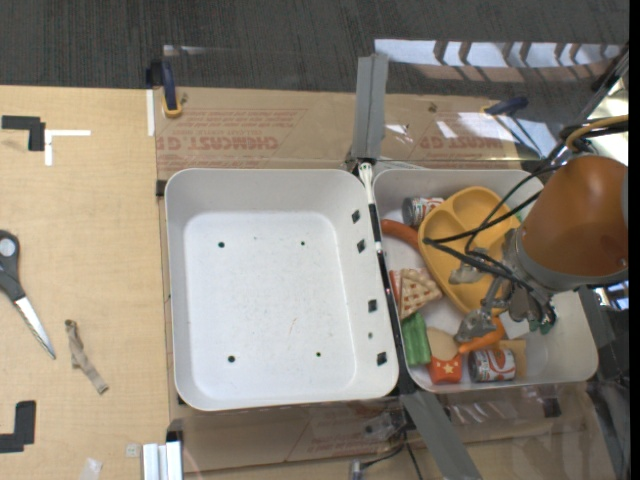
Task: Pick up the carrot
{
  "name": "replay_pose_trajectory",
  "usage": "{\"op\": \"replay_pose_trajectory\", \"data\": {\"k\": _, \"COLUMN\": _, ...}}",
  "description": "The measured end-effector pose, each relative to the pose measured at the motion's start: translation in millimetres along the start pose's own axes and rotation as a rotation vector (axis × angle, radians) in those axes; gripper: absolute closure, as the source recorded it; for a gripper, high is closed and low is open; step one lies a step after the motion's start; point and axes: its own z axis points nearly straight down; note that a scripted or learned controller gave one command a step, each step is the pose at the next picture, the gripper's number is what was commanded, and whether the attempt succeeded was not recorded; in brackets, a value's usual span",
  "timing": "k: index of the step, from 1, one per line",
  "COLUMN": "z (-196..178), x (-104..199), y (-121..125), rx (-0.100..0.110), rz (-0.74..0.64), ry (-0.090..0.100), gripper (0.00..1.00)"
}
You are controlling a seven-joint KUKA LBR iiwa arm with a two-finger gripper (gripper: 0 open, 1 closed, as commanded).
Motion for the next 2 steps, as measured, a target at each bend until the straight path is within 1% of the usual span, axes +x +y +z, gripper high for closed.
{"op": "replay_pose_trajectory", "data": {"k": 2, "z": -0.1, "x": 1.9, "y": 2.1, "rx": 0.005, "rz": 0.057, "ry": 0.001, "gripper": 0.0}}
